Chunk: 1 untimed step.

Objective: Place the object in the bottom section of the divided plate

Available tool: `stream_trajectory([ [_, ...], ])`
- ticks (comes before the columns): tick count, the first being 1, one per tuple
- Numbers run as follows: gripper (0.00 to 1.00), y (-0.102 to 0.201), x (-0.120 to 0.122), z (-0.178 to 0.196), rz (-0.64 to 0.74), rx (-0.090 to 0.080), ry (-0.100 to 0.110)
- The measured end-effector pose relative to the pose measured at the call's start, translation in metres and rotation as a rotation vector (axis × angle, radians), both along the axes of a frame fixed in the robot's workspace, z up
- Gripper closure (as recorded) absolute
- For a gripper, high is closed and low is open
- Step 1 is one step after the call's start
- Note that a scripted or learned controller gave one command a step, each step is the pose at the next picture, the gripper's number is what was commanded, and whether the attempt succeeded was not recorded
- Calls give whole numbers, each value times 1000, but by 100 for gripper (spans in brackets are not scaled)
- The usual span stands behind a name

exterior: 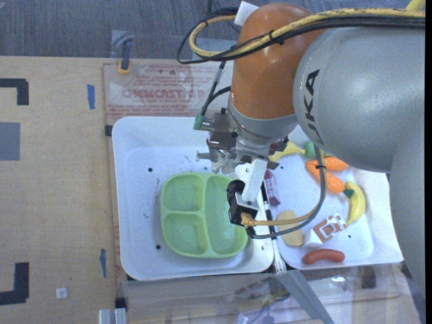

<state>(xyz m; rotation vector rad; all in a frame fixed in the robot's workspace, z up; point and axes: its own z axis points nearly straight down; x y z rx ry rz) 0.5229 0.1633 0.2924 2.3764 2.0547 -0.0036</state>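
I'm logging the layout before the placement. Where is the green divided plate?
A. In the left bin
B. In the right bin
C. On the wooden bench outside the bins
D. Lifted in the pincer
A: the plate lies flat on the floor of the left bin, while toys such as the banana and sausage lie in the right bin.

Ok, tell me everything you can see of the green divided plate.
The divided plate is pale green and plastic-looking, a rounded square. Raised ridges split it into three sections: two small ones on the view's left and one long one on the right. It lies flat on the floor of the left white bin, toward its lower right. The arm overlaps its upper right corner.
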Motion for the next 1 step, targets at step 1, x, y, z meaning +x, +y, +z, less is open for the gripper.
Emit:
stream_trajectory([
  [1,100,31,-38,59,-29,0,0],
])
